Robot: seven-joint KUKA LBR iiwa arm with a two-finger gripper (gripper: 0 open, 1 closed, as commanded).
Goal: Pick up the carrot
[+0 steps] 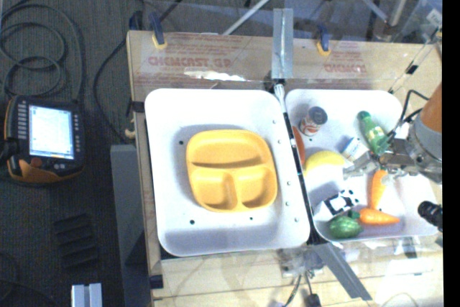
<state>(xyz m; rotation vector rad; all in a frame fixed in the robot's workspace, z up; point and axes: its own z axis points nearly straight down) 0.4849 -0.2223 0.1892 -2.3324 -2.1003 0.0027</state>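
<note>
Two shallow white bins sit side by side on a wooden counter [215,61]. In the right bin [338,98], the grey metal tool [384,157] hovers at the top end of an upright orange carrot [376,188]; whether it is wide or narrow cannot be told. A second orange carrot [378,217] lies near the bin's front edge beside a green pepper-like vegetable [345,226]. Likely risks: the tool could slip off the tapered carrot or nudge a green bottle [371,129] close by.
</note>
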